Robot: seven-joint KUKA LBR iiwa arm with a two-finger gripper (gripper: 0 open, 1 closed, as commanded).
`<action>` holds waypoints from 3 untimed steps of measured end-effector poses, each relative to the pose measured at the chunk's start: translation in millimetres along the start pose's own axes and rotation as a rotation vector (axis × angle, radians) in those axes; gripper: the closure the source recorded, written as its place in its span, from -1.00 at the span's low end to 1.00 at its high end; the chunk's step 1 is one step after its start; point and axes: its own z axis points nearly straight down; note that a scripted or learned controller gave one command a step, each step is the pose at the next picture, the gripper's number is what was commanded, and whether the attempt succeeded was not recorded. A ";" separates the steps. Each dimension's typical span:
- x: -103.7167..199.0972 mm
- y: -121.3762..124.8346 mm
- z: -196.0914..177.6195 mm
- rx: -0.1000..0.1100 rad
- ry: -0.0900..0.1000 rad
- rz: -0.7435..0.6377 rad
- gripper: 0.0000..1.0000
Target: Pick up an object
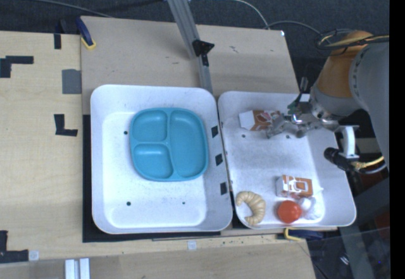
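end effector [278, 127] low in the right white bin [266, 170], finger state indiscernible; small white-and-brown carton [254, 120] just beside it; red ball [289, 211] and tan croissant [252, 205] well apart.

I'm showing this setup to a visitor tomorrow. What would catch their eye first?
Probably the blue divided plate, alone in the left bin. Next, the gripper at the far end of the right bin, beside a small carton. A croissant, red tomato and second carton cluster at the near end.
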 end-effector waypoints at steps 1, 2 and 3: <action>0.6 0.3 -10.4 -0.001 0.000 -0.001 1.00; -0.9 0.6 -52.9 -0.006 0.000 0.001 1.00; 0.8 -0.6 -116.5 -0.009 -0.001 0.001 1.00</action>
